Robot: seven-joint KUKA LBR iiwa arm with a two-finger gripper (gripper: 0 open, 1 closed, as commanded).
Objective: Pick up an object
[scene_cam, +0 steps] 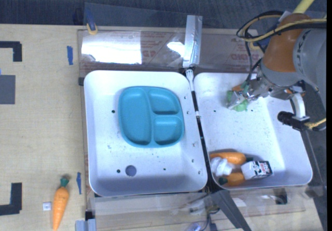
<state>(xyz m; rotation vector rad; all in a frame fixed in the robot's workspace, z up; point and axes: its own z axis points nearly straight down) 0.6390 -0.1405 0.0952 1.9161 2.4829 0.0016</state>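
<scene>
Bright, even overhead light, strong glare on the clear panel (pixel 136 48) behind the bins, slightly soft focus.

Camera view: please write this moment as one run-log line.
arm: over right white bin | two-finger gripper: at small green and orange object, far corner | hold: unclear | blue divided plate: left bin

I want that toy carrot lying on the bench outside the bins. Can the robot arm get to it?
Probably not easily. The carrot lies far left, past both bins, while the gripper works over the right bin. Nothing covers it, though.
</scene>
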